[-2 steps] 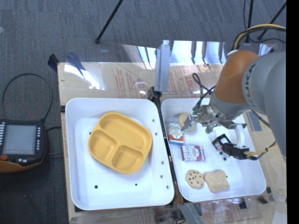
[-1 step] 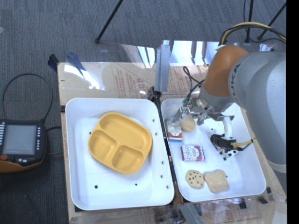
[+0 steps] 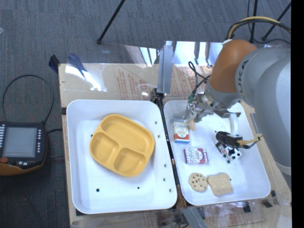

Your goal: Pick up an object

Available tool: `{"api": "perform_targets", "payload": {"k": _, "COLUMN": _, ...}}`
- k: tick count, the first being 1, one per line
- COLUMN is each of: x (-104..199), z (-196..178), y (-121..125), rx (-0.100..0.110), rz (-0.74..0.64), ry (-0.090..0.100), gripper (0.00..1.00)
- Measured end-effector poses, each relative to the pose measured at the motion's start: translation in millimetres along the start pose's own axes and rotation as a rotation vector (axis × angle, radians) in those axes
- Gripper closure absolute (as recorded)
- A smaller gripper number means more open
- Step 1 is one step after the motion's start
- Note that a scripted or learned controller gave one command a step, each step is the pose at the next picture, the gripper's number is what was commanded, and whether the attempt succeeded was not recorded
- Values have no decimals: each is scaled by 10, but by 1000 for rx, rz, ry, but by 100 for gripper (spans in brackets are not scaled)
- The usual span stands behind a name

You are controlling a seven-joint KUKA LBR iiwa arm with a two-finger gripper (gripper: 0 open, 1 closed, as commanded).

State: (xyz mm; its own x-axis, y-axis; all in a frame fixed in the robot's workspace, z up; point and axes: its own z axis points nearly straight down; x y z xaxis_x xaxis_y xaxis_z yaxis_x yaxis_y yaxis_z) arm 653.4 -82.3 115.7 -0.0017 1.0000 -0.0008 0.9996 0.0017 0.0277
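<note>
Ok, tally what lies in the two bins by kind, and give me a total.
Yellow divided plate: 1, in the left bin
Small printed packets: 2
Cookie: 1
Toast slice: 1
Black-and-white toy: 1
Total: 6, with 5 of them in the right bin

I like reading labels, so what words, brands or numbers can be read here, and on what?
None can be read.
Small carton: print too blurred.
Flat packet: print too small.
Handheld screen unit: display unreadable.
Bench sheet: reddish markings, illegible.
</note>
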Motion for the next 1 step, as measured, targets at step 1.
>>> {"api": "perform_targets", "payload": {"k": 1, "x": 721, "z": -1265, "y": -33, "rx": 17, "rz": -6, "ry": 3, "gripper": 100}}
